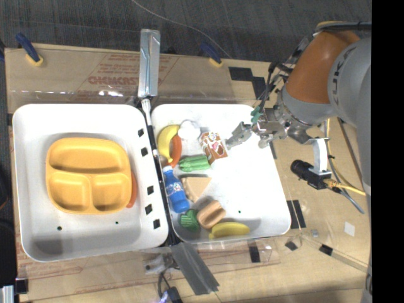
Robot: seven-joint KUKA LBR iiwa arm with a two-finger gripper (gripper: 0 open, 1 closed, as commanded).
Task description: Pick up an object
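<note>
Over the right-hand bin (265, 197), near its upper right corner, the gripper (243, 133) hung with its fingers apart and nothing between them, its tips just beside a small red-and-white carton (213, 146) that lay tilted among the toys. Left of the carton sat a white ball (188, 130), a banana (166, 139) and a green pickle-like piece (194, 164); below them lay a blue bottle (174, 190), a tan wedge (197, 187), a bread roll (211, 214) and a second yellow piece (229, 230). The left bin (38, 232) held a yellow divided tray (89, 174). Both bins rested on a brown bench (315, 245) marked with black tape, with dark carpet (76, 11) beyond.
</note>
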